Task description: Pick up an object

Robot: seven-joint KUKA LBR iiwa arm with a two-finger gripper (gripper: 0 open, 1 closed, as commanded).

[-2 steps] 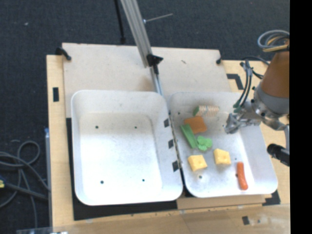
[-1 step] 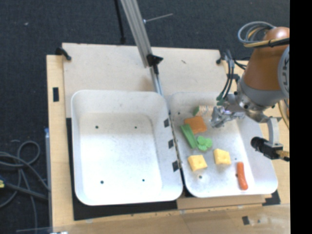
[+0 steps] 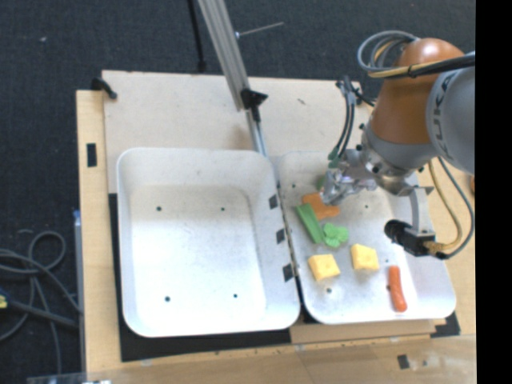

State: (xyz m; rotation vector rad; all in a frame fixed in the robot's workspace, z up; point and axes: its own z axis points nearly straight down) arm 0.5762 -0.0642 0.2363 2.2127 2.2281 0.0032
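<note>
Nearest the camera: orange-banded wrist of the arm [image 3: 416, 102], reaching in from the right over the right bin [image 3: 436, 302].

Item 1. Gripper [image 3: 338, 189], low over the rear left part of the right bin. Whether it is open or closed cannot be told at this slant; nothing is visibly held.

Item 2. Orange piece [image 3: 322, 209], flat, lying just under and slightly to the near-left of the gripper, apparently touching or nearly so. Judged the likeliest target, as the closest object to the tool.

Item 3. Green strip [image 3: 310, 222], long axis running from rear-left to near-right, its rear end just beside the orange piece. A lumpy green piece [image 3: 336, 234] sits at its near end.

Item 4. Two yellow blocks, left one [image 3: 324, 266] and right one [image 3: 365, 258], near each other, further toward the front of the bin.

Item 5. Small red-orange stick [image 3: 397, 287], upright in the frame, near the front right, well apart from the gripper.

Item 6. Left bin [image 3: 144, 174], on the far side of the divide from the arm.

Governing relation: target lies almost straight below the gripper, a shade toward the left bin; a short descent seems called for, with the green strip close enough to be nudged.
</note>
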